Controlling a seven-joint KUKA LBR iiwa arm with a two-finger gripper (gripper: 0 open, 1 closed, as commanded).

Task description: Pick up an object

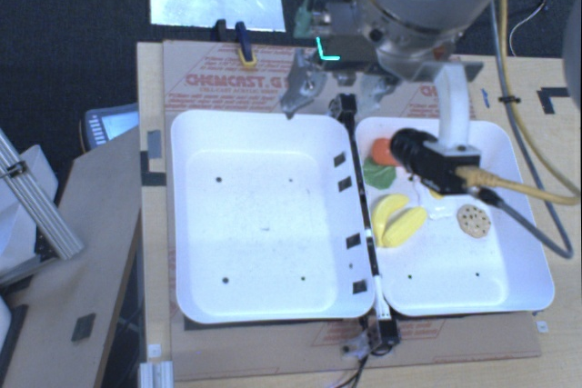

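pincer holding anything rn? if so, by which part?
Nothing seen in the pincer, which hangs over the left bin's far rim. Yellow fruit and cookie lie in the right bin.

The right bin [509, 286] holds yellow fruit [398, 221] and a cookie [472, 220].

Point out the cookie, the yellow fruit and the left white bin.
cookie [473, 220], camera view, centre of its round top.
yellow fruit [405, 227], camera view, its lower lobe.
left white bin [264, 195], camera view, bare floor.
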